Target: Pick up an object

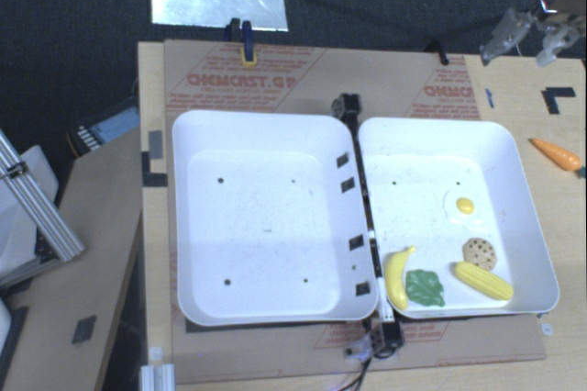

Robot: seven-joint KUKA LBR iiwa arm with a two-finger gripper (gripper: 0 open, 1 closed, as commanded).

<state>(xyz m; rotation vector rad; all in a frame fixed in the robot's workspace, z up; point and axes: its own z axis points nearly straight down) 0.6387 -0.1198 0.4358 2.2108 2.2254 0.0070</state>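
gripper (530,29) hangs past the right bin's (514,150) far right corner, fingers spread, holding nothing; banana (396,279), corn (483,280) near its front edge.

Bench (514,105) with 2 white bins (266,128), carrot (558,153)

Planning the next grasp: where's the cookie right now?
The cookie lies in the right bin, near its front right corner, just above the corn and below the egg.

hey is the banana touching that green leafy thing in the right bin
Touching. The camera view shows the banana and the green leafy piece side by side near the right bin's front edge, with no white floor showing between them.
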